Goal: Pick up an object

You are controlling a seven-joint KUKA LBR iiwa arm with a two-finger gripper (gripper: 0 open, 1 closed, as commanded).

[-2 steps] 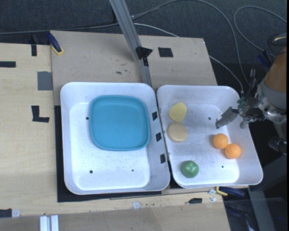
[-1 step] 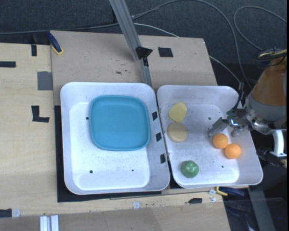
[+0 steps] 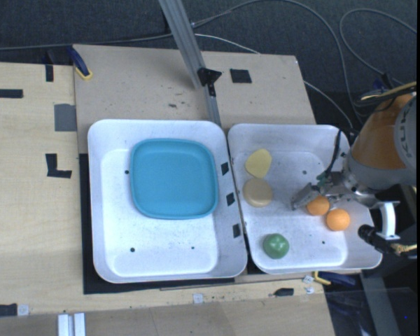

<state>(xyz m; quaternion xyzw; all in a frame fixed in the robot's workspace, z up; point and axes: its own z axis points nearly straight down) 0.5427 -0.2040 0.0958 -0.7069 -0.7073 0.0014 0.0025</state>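
Note:
The right bin [image 3: 315,135] holds several small objects. A yellow piece [image 3: 258,163] and a tan round piece [image 3: 258,192] lie at its left side, and a green ball [image 3: 275,244] sits near its front. Two orange balls lie at the right, one [image 3: 318,206] directly beneath my gripper and the other [image 3: 338,220] just to the front right of it. My gripper [image 3: 316,196] is low in the right bin, right over the first orange ball and touching or nearly touching it. The arm's orange band [image 3: 378,142] rises behind it.
The left bin [image 3: 105,208] holds a blue square plate [image 3: 173,178]. A grey metal bar [image 3: 189,40] slants down from the top to the gap between the bins. Cables loop over the dark floor at the upper right.

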